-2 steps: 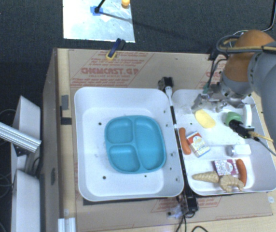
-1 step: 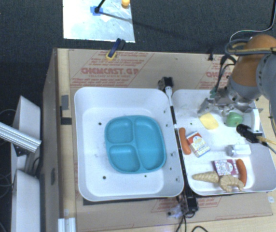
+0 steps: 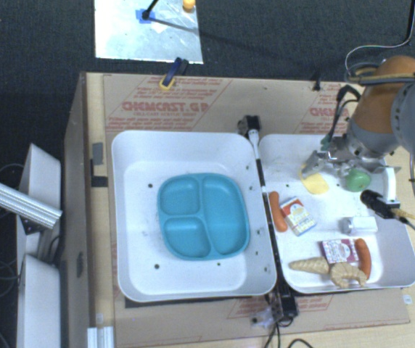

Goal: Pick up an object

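1. In the right bin [image 3: 403, 263], toward its far half, the pincer [image 3: 316, 164] sits low over the floor, at the end of the arm [image 3: 392, 114] that comes in from the right edge.
2. Whether the pincer is released or clenched cannot be told; nothing shows between its tips.
3. A yellow piece [image 3: 315, 185] lies just beside the pincer, on its near side; a green ball [image 3: 355, 177] lies to the right of it, close under the wrist.
4. Along the divider edge lies a carrot [image 3: 276, 210], touching a small red-and-white box [image 3: 297, 215].
5. A grey block [image 3: 348, 225] sits near the bin's right wall.
6. By the near edge crowd a cone [image 3: 312, 266], a red packet [image 3: 339, 251], a sausage [image 3: 364, 257] and a tan piece [image 3: 345, 273], all touching or nearly so.
7. Bare floor lies at the far left corner of the right bin and in its middle.
8. The left bin [image 3: 131, 158] holds a blue tray [image 3: 202, 215] at its centre, with bare floor all round it.
9. Both bins rest on the tabletop [image 3: 193, 100].
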